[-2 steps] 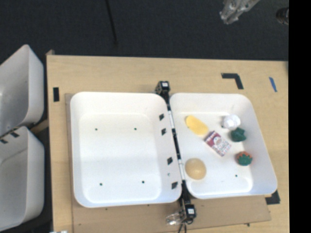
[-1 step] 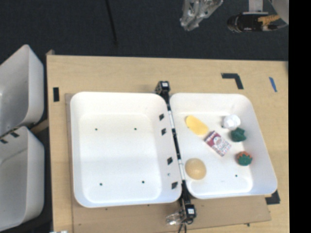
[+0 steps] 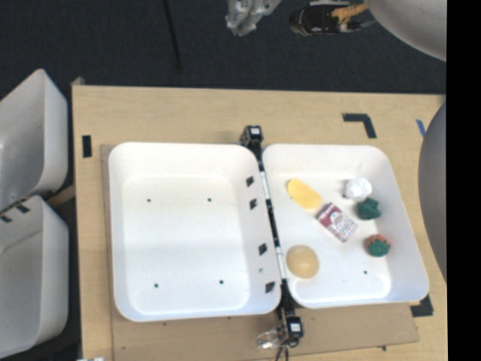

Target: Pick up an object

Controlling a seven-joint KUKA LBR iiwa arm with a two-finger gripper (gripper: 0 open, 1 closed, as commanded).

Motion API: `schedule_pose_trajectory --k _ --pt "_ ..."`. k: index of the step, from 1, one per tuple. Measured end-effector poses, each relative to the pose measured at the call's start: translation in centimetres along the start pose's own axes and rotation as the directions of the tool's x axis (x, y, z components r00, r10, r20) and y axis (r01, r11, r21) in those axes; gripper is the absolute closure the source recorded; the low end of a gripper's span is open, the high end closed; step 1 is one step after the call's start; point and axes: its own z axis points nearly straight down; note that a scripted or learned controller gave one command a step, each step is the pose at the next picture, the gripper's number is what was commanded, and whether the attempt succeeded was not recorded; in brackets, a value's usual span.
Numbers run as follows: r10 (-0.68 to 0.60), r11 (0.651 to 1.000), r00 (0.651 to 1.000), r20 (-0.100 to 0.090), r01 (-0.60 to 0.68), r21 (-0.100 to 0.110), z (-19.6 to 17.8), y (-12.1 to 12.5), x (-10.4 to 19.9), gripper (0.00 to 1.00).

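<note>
Two shallow white bins sit side by side on the tan bench [image 3: 90, 329], joined along a central seam with black clips. Nearest the camera in the right bin [image 3: 398, 288], a round tan ball [image 3: 303, 262] lies close to the divider. Just beyond it and to the right, a red-and-green toy [image 3: 377, 245] rests near the bin's right wall. A small red-and-white packet [image 3: 336, 222] lies tilted between them, a little farther back. Beyond the packet, a dark green piece [image 3: 368, 209] sits just beside a white object [image 3: 358, 189], the two nearly touching. A yellow oval piece [image 3: 304, 194] lies left of the packet, nearer the seam. The left bin [image 3: 120, 292] shows bare white floor. Farthest back, past the bench's edge and over the dark floor, the gripper [image 3: 248, 10] hangs well apart from every object; nothing is between its fingers, but whether they are spread or closed is too blurred to tell.
</note>
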Motion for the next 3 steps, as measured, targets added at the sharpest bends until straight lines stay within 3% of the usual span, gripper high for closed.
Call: schedule_pose_trajectory --k 1,2,3 --pt "0.0 1.0 1.0 -0.001 0.0 0.001 -1.8 0.1 8.0 1.0" --pt "0.012 1.0 1.0 0.007 -0.012 0.015 9.5 0.1 7.3 1.0" --pt "0.007 1.0 1.0 0.002 -0.007 0.008 10.0 -5.5 7.0 1.0"
